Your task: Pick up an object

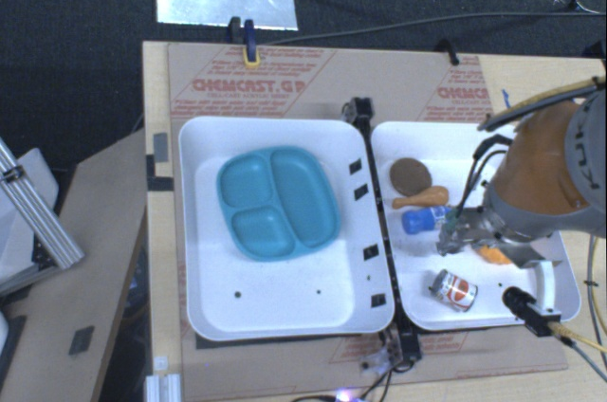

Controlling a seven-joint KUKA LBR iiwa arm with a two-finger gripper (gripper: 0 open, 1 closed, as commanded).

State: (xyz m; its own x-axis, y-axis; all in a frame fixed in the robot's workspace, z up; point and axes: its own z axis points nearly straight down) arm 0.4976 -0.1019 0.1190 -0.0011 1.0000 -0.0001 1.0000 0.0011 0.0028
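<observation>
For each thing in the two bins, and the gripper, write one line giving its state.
Blue plate: flat, right way up, in left bin.
Can: lying on its side, right bin.
Blue bottle: lying down.
Brown disc: lying flat.
Gripper: low in right bin, beside the bottle.

Two white bins (204, 201), one blue tray (277, 201), five small objects (453, 289).

"CHEMCAST GP" printed on brown sheet (285, 78).

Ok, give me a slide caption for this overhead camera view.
KUKA arm's gripper low in the right bin among small objects, beside a blue bottle; teal divided tray in the left bin.
</observation>
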